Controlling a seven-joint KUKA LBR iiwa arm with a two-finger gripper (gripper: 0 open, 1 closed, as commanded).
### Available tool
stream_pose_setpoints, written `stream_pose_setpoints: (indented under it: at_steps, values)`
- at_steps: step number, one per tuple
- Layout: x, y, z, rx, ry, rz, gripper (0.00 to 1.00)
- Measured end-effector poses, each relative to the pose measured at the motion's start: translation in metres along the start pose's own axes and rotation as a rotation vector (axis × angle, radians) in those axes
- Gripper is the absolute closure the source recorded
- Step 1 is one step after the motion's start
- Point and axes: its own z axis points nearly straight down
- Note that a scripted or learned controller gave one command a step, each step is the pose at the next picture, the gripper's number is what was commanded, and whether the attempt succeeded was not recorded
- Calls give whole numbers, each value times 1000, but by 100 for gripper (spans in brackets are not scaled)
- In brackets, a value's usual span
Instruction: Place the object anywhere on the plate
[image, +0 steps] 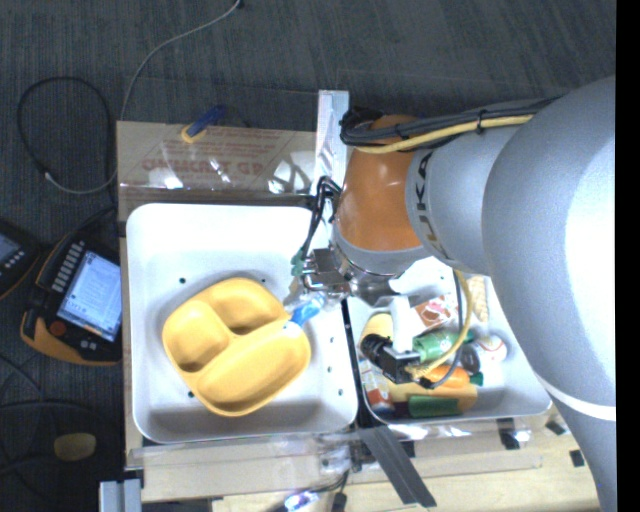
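Observation:
A yellow plate (235, 343) with three compartments lies in the left white bin (150, 260). My gripper (312, 282) hangs at the plate's upper right rim, close to the wall between the two bins, under the orange wrist band (375, 205). A small blue object (301, 313) shows just below the gripper's tip, at the plate's right edge. I cannot tell from here whether it is held or lying on the rim.
The right bin (520, 395) holds several items: a green bottle (435, 346), an orange piece (452, 380), a red and white packet (432, 311) and a dark green item (430, 405). The grey arm covers that bin's upper part. A teach pendant (75, 300) lies left of the bench.

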Motion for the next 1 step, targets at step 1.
stream_pose_setpoints:
  at_steps: [1]
  values:
    - [0,0,0,0,0,0,0]
